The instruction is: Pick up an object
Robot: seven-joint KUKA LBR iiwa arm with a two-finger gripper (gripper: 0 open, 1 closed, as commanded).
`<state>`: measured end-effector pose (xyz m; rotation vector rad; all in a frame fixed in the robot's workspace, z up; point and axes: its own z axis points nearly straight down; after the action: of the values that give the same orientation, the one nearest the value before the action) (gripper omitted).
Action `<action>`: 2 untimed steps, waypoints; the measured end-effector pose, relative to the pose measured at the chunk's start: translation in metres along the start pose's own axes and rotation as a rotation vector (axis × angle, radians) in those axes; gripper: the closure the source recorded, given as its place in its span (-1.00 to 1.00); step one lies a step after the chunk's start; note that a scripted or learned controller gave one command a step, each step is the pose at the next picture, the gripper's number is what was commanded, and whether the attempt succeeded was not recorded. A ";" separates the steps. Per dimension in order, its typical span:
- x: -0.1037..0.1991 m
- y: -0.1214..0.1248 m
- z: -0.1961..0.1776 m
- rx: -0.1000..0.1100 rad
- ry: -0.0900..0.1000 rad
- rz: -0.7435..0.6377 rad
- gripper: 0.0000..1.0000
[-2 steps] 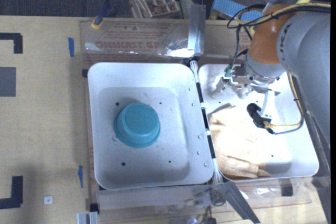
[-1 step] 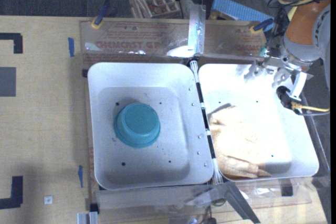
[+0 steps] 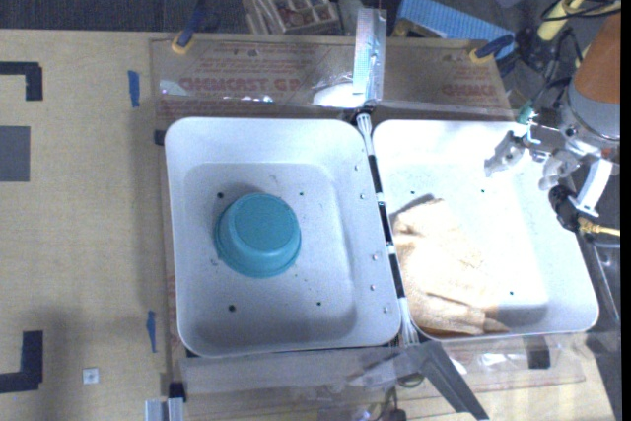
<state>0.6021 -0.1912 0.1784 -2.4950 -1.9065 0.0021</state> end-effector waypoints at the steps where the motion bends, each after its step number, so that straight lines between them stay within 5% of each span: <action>1: 0.076 -0.053 0.086 -0.002 0.001 -0.028 -1.00; 2: 0.063 -0.017 0.089 -0.014 -0.001 -0.400 -1.00</action>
<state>0.6022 -0.1259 0.0894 -2.0737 -2.3730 -0.0113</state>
